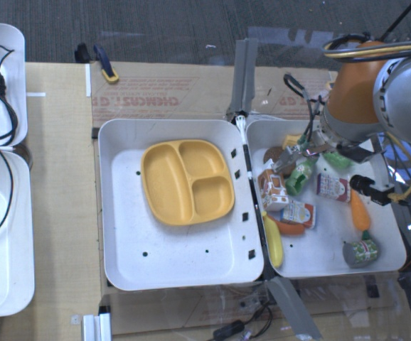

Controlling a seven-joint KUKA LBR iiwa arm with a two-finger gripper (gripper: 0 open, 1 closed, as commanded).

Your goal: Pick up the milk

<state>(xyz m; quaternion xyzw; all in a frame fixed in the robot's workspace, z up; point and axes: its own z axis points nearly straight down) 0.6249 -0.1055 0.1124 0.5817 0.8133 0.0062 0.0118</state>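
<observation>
A banana (273,241) is seen at the right bin's (319,265) near-left edge. Behind it, the milk (273,187), a small white-and-brown carton, lies toward the divider. Farther back, the gripper (299,150) is lowered among clutter; its opening cannot be told.

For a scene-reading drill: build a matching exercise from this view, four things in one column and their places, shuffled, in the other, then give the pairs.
Things:
1. yellow divided plate
2. banana
3. carrot
4. gripper

Places:
A. along the right bin's left wall, near its front
B. over the toys at the back of the right bin
C. in the left bin
D. right part of the right bin

Pairs: 1-C, 2-A, 3-D, 4-B
</observation>
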